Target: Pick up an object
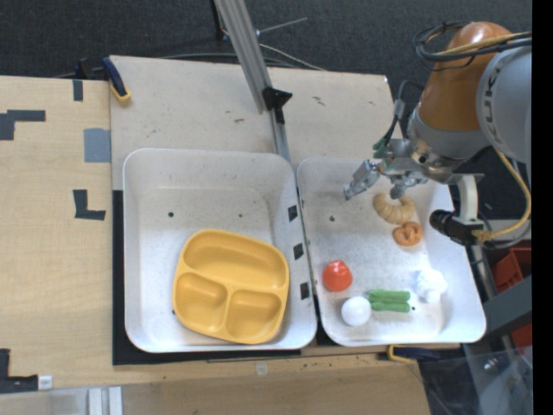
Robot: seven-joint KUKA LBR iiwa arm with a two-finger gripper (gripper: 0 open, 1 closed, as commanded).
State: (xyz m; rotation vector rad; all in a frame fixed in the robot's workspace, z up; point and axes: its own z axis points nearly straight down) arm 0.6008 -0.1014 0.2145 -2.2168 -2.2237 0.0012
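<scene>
A yellow tray [232,285] is held in the left bin [138,232]. In the right bin [462,314], a croissant [393,206] and other small items are crowded near and right, bare floor being left far-left. The gripper [380,180] is seen with fingers seemingly spread.

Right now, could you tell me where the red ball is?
The red ball lies in the right bin, near its left wall, just above the white ball.

We can read only a fragment of lettering: on the grey arm [510,93], at the right edge of the view, dark characters that look like "LU" or part of "KU" run sideways and are cut off by the frame. We find no other legible text, label or number anywhere.
</scene>
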